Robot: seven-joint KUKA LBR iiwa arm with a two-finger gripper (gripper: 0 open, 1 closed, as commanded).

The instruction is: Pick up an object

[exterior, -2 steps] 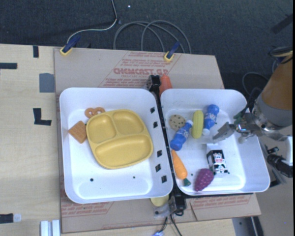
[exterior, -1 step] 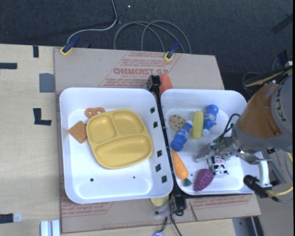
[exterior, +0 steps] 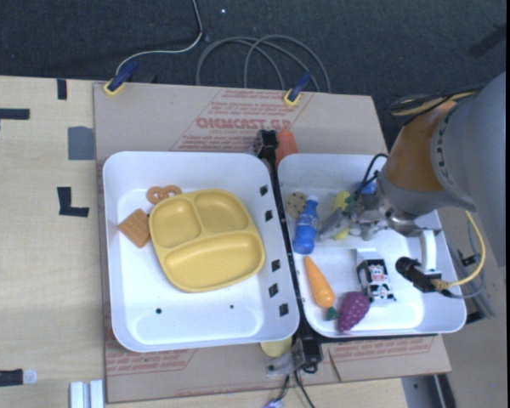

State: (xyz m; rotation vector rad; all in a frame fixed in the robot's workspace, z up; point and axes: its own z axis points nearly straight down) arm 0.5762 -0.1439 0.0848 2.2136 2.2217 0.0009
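Note:
My gripper [exterior: 347, 221] hangs low over the upper middle of the right bin [exterior: 425, 320], at the end of the grey arm with its orange band [exterior: 412, 155]. Just left of it lies a blue bottle [exterior: 305, 228], and a small yellow piece [exterior: 341, 201] sits right above it. Whether it touches either one is unclear. Below it lie a black-and-white cow-print box [exterior: 375, 280], an orange carrot [exterior: 320, 284] and a purple bunch of grapes [exterior: 353, 309]. A round speckled cracker [exterior: 297, 203] lies at the bin's upper left.
The left bin [exterior: 153, 325] holds a yellow divided plate [exterior: 206, 238], a pretzel [exterior: 163, 194] and a waffle-like square [exterior: 136, 226]. An orange object [exterior: 286, 141] sits at the top of the divider between the bins. Cables loop behind the bench.

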